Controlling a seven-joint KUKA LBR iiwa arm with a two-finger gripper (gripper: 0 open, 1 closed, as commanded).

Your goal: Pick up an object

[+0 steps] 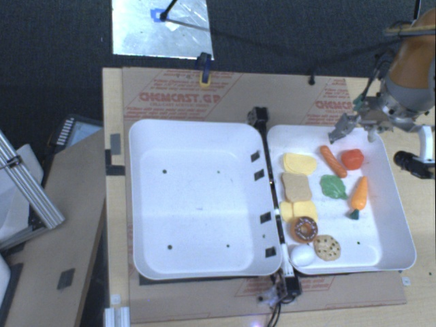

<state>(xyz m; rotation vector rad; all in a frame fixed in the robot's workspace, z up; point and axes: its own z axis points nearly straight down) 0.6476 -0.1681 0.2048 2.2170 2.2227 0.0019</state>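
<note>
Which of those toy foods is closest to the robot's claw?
The red tomato, at the right bin's top right corner, lies closest to the gripper; the sausage beside it sits slightly farther left.

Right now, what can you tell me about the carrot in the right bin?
The carrot is a small toy that looks like plastic, with an orange body and a dark green stub at its lower end. It lies flat on the right bin floor, nearly lengthwise, tip pointing up the view. The green leafy piece lies just to its left; whether they touch is unclear.

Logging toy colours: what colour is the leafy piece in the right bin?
Green, clearest in the camera view.
</note>
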